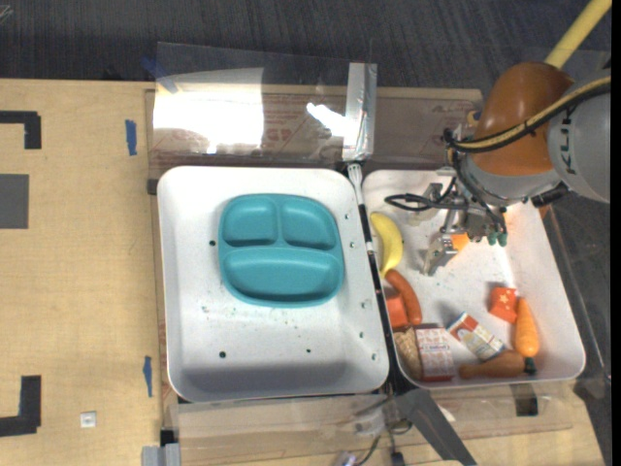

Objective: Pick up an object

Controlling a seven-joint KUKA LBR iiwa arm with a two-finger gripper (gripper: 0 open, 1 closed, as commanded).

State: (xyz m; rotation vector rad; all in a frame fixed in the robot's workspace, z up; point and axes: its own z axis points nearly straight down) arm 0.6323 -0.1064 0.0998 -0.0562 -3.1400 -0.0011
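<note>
At the near edge of the right bin [568, 309] lies a row of small things: a printed packet [434, 349], a small carton [477, 335], a brown sausage [495, 365] and a carrot [526, 328], close together, the sausage's right end touching or almost touching the carrot's lower end. An orange block [504, 304] sits just above the carrot. Along the bin's left wall a banana [388, 241] lies lengthwise, with a red sausage [406, 296] just below it and an orange piece [395, 312] touching that sausage.

The left bin [194, 357] holds a teal divided plate [281, 248], set toward its far half.

The grey arm with its orange band [519, 105] reaches in from the right and hangs over the far part of the right bin. The gripper [439, 258] points down near the bin floor, right of the banana and apart from it. Wires and metal parts crowd the tip, so whether the jaws are apart or together cannot be told, and nothing can be seen held.

The step in hand looks like the approach, with no object yet picked. The nearest targets are the banana and the red sausage. The next move would likely call for shifting left over one of them, lining up across its narrow width, lowering, closing, then lifting clear of the bin wall
</note>
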